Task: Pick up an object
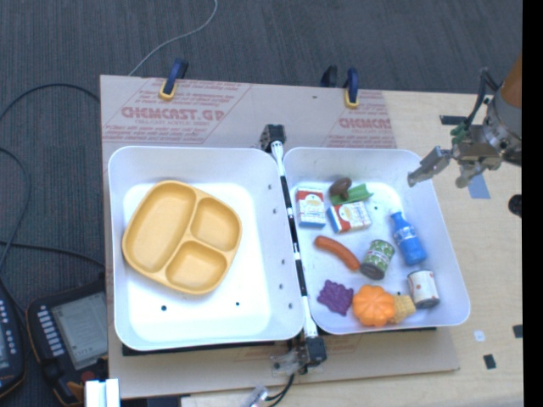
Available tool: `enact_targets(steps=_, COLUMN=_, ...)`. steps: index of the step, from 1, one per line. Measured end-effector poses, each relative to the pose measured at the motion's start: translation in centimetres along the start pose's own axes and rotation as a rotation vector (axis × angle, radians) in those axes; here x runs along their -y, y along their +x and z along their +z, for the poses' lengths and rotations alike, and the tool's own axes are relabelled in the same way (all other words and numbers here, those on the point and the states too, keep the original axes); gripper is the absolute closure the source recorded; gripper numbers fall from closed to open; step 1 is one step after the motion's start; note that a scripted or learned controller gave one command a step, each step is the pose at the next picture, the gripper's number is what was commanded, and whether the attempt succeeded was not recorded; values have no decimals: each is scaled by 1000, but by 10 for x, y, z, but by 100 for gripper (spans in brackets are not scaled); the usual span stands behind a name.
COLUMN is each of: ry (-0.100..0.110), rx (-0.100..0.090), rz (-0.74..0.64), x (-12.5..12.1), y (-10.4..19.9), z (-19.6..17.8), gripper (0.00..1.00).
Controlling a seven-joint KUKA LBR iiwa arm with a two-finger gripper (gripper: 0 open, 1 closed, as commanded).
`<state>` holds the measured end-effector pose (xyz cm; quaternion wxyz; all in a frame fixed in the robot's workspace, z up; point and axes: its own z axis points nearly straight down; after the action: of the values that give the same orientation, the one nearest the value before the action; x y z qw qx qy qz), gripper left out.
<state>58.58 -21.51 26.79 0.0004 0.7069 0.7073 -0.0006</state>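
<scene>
— Two white bins [119,227] sit on the surface; where's the end effector [448,166]?
— Over the right bin's far right rim, released, grasping nothing. Bottle [408,238], can [377,259], pumpkin [375,305] lie inside below it.

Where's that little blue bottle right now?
The blue bottle lies in the right bin, near its right wall, between the green can and that wall, just above the small white can.
</scene>
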Motion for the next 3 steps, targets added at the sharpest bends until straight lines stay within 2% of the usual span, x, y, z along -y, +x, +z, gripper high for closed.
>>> enact_targets(steps=1, ry=-12, rx=3, rz=1, x=-7, y=34, z=168, gripper=0)
enact_targets(steps=2, ry=-18, rx=5, rz=2, x=18, y=91, z=176, gripper=0)
enact_targets(steps=3, ry=-27, rx=6, rz=1, x=15, y=91, z=162, gripper=100)
